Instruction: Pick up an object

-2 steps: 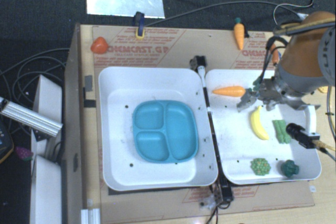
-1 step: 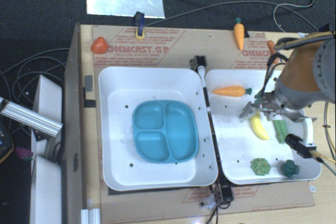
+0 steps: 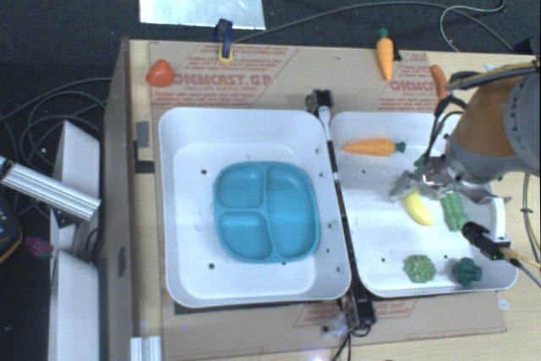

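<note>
We see the gripper point(image 3: 420, 183) low in the right bin point(image 3: 372, 266), poised for a grasp; we cannot tell its state. The banana point(image 3: 418, 209) lies just beneath it, the cucumber point(image 3: 453, 211) beside, the carrot point(image 3: 372, 147) farther off.

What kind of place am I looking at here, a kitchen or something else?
Most likely a robotics lab bench, not a kitchen: a robot arm reaches over two white bins, the food is toy produce like a carrot, and loose cables trail around.
</note>
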{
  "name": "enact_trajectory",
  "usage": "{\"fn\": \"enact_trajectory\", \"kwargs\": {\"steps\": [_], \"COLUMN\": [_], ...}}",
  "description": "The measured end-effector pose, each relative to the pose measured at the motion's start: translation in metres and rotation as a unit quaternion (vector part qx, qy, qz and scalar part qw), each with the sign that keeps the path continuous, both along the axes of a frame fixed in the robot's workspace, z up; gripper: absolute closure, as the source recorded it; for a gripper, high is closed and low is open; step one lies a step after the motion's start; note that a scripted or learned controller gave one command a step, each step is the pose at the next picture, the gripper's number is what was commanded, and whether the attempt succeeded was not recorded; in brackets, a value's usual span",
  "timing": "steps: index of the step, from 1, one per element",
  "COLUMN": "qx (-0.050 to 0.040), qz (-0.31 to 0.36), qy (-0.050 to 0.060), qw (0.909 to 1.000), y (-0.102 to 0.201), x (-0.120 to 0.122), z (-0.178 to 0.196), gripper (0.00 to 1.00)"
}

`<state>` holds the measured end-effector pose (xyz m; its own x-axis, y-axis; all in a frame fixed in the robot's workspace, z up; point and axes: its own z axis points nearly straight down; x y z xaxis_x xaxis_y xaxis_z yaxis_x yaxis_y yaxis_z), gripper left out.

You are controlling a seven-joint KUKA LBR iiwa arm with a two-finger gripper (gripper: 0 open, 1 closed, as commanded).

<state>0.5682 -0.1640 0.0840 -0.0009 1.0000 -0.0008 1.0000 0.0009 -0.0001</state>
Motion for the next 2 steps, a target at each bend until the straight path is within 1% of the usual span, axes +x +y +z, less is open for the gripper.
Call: {"fn": "enact_trajectory", "kwargs": {"steps": [1, 2], "qx": [0.0, 0.0007], "qz": [0.001, 0.002], "qy": [-0.001, -0.002], "qw": [1.0, 1.0], "y": [0.0, 0.08], "x": [0.001, -0.011], "z": [0.011, 0.096], "gripper": [1.0, 1.0]}}
